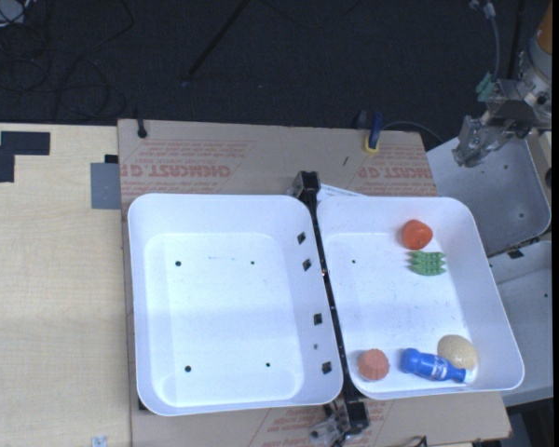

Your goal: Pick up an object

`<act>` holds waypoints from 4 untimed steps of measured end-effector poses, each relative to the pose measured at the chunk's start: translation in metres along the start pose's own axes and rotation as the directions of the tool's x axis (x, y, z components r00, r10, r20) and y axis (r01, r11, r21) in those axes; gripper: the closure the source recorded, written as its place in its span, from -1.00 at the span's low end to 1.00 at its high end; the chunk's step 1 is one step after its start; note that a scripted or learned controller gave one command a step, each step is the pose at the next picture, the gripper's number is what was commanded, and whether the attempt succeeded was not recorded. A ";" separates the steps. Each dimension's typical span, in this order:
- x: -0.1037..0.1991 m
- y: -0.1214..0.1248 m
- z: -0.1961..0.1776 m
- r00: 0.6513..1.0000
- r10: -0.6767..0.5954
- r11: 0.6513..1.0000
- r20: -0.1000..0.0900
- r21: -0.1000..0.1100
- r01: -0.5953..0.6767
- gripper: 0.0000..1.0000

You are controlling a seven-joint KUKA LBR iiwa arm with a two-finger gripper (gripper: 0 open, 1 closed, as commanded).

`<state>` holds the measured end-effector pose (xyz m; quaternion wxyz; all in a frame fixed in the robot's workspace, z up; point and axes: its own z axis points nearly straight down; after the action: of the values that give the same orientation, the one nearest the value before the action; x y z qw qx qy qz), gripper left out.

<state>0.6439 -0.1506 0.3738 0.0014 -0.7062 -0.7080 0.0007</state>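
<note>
Orange and alone near the right bin's (pixel 484 250) far wall, the ball (pixel 415 234) sat well clear of the raised gripper (pixel 470 149), whose grip I couldn't tell, so a straight, centred descent seemed wisest.

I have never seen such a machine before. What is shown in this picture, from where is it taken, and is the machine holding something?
One camera looks down at a slant on a bench with two shallow white bins. The left bin sits beside the right bin. The right one holds an orange ball, a small green piece, a pinkish ball, a blue bottle and a beige round object. The robot arm's gripper is at the upper right, outside the bins. I see nothing in it.
</note>
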 end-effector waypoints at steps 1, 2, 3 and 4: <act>0.009 0.000 -0.005 1.000 0.000 1.000 0.001 -0.002 0.000 1.00; -0.062 -0.001 0.016 1.000 0.008 1.000 0.003 0.000 -0.008 1.00; -0.049 0.000 0.010 1.000 0.001 1.000 0.001 -0.003 -0.001 1.00; -0.030 0.000 -0.009 1.000 0.000 1.000 0.001 -0.004 0.000 1.00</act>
<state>0.6443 -0.1808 0.3823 -0.0005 -0.7062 -0.7080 -0.0004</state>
